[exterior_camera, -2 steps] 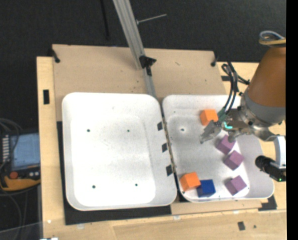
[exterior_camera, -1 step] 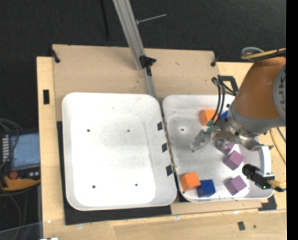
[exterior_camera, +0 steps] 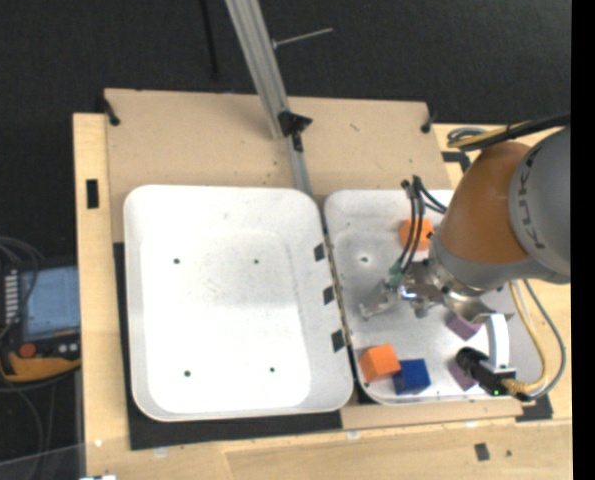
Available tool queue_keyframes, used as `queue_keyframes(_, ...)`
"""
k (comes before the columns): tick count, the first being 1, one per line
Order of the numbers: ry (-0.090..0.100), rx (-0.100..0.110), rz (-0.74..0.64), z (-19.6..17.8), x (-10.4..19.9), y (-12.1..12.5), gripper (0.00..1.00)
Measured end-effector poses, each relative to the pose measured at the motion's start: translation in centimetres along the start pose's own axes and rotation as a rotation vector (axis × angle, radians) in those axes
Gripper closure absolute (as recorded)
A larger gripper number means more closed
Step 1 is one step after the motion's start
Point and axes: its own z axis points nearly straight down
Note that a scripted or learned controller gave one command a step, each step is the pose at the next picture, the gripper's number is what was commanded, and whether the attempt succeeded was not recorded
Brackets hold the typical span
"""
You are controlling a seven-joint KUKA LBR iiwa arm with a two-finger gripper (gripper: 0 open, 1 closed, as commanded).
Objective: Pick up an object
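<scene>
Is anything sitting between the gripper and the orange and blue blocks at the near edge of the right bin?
Nothing visible blocks it. The gripper hangs over bare floor of the right bin. The orange block and the blue block beside it lie nearer the camera, with open white floor between.

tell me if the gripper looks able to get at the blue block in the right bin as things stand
Probably yes. The blue block lies uncovered near the right bin's front edge, top exposed. The gripper hangs just above and behind it. An orange block touches its left side, which could crowd a finger.
</scene>
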Motion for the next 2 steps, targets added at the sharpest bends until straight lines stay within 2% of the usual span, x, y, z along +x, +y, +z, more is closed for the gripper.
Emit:
queue_keyframes(1,-0.001,-0.005,-0.001,5.1,-0.1,0.0,0.00)
queue_keyframes(2,0.001,-0.010,0.008,3.9,-0.2,0.2,1.00)
